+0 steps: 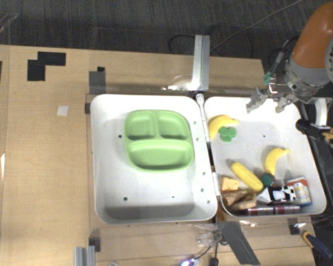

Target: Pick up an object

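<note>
Two white bins [100, 165] are listed. Left bin: one green divided plate [157, 139]. Right bin: two bananas [275, 159], one corn cob [246, 175], one green toy [228, 133], several smaller items heaped at the near edge. The gripper [267, 100], fingers spread and holding nothing, is poised above the right bin's far rim; approach step is judged. Descent onto one item is called for next.

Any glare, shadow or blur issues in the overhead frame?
Camera view: soft shadow pools along the near wall of the left white bin; the green divided plastic tray is evenly lit and sharp; the gripper looks slightly soft; small cluttered items in the right white bin are low-detail.
</note>
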`<action>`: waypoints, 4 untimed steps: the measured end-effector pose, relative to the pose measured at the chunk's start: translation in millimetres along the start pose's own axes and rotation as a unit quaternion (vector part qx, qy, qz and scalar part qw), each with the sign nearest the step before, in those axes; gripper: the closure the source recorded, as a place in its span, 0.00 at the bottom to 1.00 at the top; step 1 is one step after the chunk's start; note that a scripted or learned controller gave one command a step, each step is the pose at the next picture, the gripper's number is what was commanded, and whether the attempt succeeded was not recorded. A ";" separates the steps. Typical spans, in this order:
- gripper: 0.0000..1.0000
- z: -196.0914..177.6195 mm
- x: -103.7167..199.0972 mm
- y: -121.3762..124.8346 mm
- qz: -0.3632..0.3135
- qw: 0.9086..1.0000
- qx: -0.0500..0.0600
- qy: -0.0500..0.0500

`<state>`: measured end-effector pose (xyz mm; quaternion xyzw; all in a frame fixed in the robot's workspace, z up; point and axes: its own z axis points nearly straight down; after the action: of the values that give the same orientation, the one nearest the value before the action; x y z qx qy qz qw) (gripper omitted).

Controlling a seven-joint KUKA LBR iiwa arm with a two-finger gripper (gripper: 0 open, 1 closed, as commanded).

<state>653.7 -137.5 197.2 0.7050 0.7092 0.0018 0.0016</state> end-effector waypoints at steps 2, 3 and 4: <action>0.00 105.5 -34.9 -123.8 -0.188 0.982 -0.007 0.000; 1.00 93.7 -33.9 -121.5 -0.188 0.982 -0.009 -0.001; 1.00 105.5 11.0 -120.9 -0.051 0.999 -0.006 -0.003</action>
<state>533.3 -127.2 91.1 0.6682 0.7439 0.0042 0.0080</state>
